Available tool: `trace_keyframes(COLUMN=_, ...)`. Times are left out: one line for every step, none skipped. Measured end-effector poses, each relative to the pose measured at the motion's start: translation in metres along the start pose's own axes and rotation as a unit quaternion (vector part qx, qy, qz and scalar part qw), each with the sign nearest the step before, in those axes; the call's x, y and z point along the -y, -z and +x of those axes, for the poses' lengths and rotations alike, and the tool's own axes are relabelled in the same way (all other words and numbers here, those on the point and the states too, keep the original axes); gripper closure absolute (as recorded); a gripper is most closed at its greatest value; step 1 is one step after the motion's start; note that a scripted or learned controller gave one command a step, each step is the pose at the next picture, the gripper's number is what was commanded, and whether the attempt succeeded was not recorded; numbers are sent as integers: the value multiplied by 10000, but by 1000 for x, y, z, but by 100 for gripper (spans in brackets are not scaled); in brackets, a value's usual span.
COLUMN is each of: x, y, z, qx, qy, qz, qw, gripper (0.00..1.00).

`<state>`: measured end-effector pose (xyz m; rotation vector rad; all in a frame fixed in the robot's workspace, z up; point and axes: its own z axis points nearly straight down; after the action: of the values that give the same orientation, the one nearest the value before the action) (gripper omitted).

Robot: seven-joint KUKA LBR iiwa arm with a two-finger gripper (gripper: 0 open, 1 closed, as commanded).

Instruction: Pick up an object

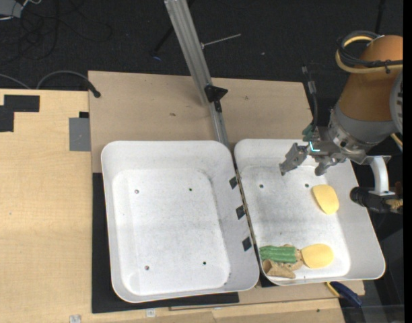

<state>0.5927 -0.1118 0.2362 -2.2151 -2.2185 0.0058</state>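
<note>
My gripper (305, 164) hangs over the far part of the right bin (280, 200), its two fingers spread apart and nothing between them. A yellow oval piece (325, 199) lies in that bin, just below and right of the fingers. At the bin's near edge lie a second yellow piece (318, 255), a green ridged object (278, 253) and a tan object (282, 269) pressed together.
The left bin (169, 221) sits beside the right one, joined by black clips (240, 211). A slanted metal rail (195, 62) rises behind the bins. The orange-banded arm (371, 86) fills the upper right. Wooden bench lies to the left.
</note>
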Motion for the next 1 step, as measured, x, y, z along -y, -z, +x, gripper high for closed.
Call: trace_keyframes(x=-1, y=2, z=-1, qx=5, qy=-9, qz=-22, qw=10000, gripper=0)
